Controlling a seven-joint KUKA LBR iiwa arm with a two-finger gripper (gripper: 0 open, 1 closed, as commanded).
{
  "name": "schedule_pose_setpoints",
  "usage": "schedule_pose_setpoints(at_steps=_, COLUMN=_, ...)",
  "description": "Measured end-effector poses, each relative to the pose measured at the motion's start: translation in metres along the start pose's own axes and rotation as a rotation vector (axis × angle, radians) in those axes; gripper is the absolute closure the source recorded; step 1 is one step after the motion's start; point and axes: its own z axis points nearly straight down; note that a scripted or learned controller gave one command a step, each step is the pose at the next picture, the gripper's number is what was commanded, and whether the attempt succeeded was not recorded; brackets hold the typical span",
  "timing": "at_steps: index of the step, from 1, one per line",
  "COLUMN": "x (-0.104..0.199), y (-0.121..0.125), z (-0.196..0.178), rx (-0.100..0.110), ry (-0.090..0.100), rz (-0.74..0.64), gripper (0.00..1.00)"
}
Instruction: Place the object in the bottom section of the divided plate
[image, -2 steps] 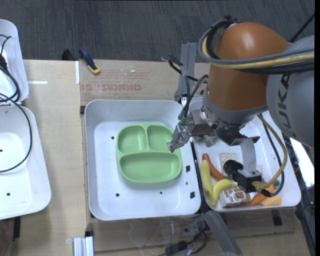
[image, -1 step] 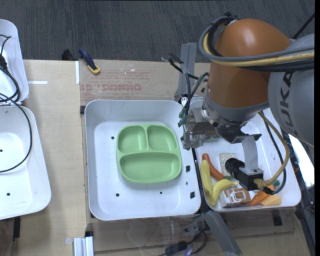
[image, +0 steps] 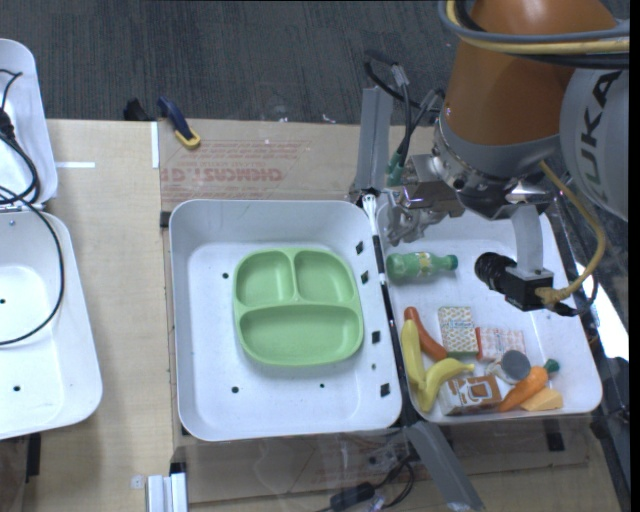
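A green divided plate (image: 297, 306) lies in the left bin (image: 200, 330), its large bottom section toward the camera and two smaller sections behind. Nothing lies on the plate. My gripper (image: 402, 228) hangs over the back left corner of the right bin (image: 590, 385), just above a green bottle (image: 420, 264) lying on its side. Nothing shows between the fingers. The arm's orange band (image: 510, 70) looms above at the top right.
The right bin also holds a yellow banana (image: 425, 372), a long orange-red pepper (image: 428, 340), a carrot (image: 527, 388), a cheese wedge (image: 545, 401), small food boxes (image: 458, 329) and a grey disc (image: 514, 364). Black cables lie at the far left.
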Motion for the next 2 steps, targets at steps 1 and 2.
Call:
schedule_pose_setpoints(at_steps=1, x=0.057, y=-0.054, z=0.136, rx=0.002, ry=0.001, rz=-0.093, gripper=1.0)
schedule_pose_setpoints(at_steps=2, x=0.043, y=-0.052, z=0.053, rx=-0.001, ry=0.001, rz=-0.304, gripper=1.0)
